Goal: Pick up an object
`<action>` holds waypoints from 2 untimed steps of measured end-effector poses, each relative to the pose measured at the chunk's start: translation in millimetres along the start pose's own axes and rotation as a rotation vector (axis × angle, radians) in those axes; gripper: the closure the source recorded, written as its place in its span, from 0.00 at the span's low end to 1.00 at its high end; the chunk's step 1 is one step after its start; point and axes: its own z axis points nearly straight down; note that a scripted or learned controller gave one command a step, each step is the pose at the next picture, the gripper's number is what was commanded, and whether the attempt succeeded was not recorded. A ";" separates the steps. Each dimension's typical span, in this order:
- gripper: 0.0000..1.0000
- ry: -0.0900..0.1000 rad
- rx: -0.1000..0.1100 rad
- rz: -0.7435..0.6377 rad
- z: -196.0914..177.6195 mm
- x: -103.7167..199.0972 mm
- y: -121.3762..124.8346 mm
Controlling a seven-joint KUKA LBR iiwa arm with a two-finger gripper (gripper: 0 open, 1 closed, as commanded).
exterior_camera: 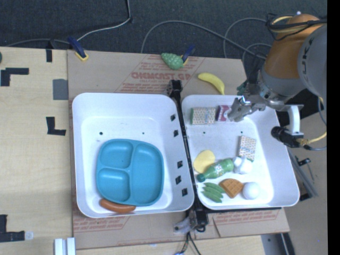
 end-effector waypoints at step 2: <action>0.00 0.002 0.007 0.001 62.7 -37.6 -64.1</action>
